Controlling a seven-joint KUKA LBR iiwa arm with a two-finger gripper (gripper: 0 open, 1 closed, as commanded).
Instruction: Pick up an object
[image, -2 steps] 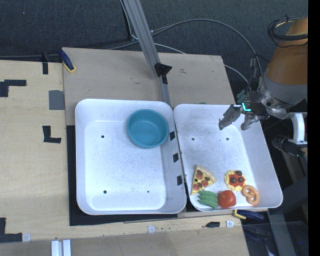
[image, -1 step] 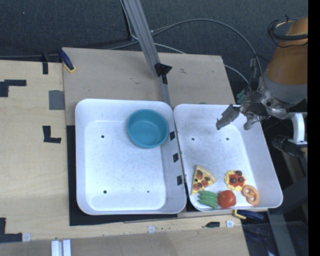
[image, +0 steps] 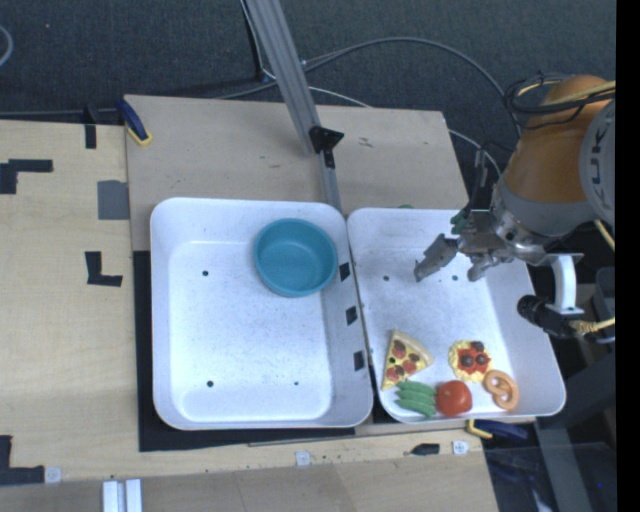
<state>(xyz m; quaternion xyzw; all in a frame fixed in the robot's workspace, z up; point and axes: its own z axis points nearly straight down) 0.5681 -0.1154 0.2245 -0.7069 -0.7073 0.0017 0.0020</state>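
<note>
gripper (image: 458, 262) spread wide, holding nothing, above right bin (image: 400, 235) | toys near front: pizza slice (image: 405, 357), tomato (image: 454, 398), pretzel (image: 501, 388) | advice: pick tomato, descend centred, avoid neighbours

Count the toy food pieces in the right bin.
5, all near the right bin's front: pizza slice, green pods, tomato, tart, pretzel. The arm might hide more.

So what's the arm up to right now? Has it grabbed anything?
Gripper open, nothing between its fingers, over the right bin. Toy food, pizza slice and tomato among it, untouched at the near end. Nothing blocking.
</note>
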